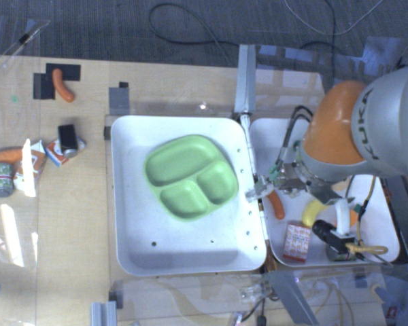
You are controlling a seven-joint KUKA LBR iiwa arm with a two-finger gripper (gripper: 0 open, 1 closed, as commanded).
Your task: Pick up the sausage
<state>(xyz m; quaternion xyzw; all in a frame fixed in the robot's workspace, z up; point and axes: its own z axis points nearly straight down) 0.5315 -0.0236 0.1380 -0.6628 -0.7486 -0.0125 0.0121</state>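
Observation:
A small orange-red sausage lies in the right bin, close to its left wall and pointing toward the front. My gripper hangs low over the left edge of that bin, just above and left of the sausage's upper end. The arm's grey body and orange band cover the middle of the bin behind it. Whether the gripper touches the sausage is hidden from this angle.
A red and white box and a yellow banana lie near the sausage. The left bin holds a green divided plate. Another orange sausage and small items rest on the bench at far left.

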